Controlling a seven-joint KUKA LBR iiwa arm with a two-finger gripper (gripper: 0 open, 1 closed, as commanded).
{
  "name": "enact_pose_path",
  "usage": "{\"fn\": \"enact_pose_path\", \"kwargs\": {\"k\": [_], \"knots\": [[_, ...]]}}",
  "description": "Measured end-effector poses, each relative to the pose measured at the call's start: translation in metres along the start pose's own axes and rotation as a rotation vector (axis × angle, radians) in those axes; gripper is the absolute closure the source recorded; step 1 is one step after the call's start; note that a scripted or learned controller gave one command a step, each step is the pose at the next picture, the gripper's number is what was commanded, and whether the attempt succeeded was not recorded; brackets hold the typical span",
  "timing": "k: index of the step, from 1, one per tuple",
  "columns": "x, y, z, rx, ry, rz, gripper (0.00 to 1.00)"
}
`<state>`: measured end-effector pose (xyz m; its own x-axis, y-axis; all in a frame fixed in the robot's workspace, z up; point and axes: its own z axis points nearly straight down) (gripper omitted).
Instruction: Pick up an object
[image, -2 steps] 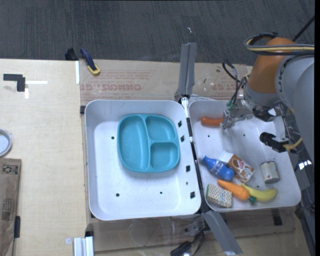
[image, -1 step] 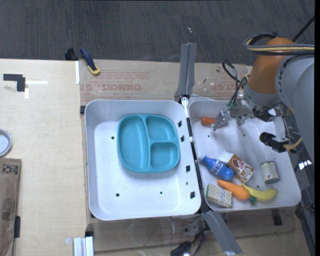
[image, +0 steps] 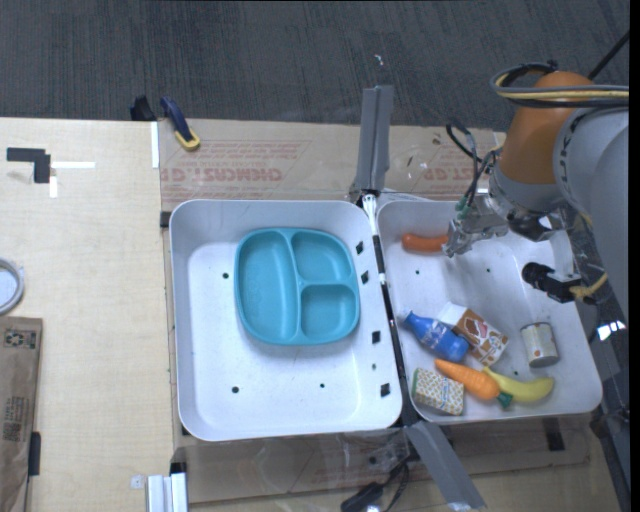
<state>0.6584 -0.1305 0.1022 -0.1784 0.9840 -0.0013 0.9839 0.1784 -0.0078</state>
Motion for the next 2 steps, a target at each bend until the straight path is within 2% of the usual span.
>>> {"fn": "enact_pose_path", "kwargs": {"k": [1, 2], "knots": [[0.000, 0.000, 0.000, 0.000, 0.000, 0.000, 0.00], [-0.013, -0.004, -0.038, -0.007, 0.000, 0.005, 0.00]]}}
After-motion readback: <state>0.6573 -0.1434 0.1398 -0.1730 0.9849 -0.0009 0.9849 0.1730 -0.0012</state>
